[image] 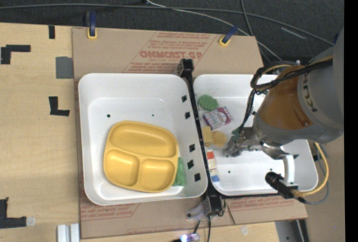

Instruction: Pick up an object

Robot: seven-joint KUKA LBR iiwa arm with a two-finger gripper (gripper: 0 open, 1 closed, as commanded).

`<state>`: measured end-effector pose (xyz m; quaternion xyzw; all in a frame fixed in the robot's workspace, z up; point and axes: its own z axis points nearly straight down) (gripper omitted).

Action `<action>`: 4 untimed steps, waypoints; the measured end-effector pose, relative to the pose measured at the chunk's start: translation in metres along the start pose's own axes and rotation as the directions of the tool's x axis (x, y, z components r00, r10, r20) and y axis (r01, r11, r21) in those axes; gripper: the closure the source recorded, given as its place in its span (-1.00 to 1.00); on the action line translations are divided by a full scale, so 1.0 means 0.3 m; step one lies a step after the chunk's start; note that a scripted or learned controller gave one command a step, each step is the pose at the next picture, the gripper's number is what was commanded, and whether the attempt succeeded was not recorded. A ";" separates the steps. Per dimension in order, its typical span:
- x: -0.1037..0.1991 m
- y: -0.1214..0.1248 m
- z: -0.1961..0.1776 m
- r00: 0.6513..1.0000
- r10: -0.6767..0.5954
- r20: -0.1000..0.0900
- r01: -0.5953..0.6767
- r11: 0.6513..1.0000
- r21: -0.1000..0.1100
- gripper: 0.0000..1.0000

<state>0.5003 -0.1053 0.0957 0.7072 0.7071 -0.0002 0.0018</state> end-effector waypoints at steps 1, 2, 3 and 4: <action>0.007 -0.004 -0.140 1.000 -0.001 -0.003 0.001 1.000 0.001 1.00; -0.012 -0.002 -0.345 1.000 -0.001 -0.001 0.001 1.000 -0.002 1.00; -0.020 0.028 -0.500 1.000 -0.001 -0.001 0.001 1.000 -0.001 1.00; -0.021 0.031 -0.670 1.000 -0.001 -0.001 0.001 1.000 -0.002 1.00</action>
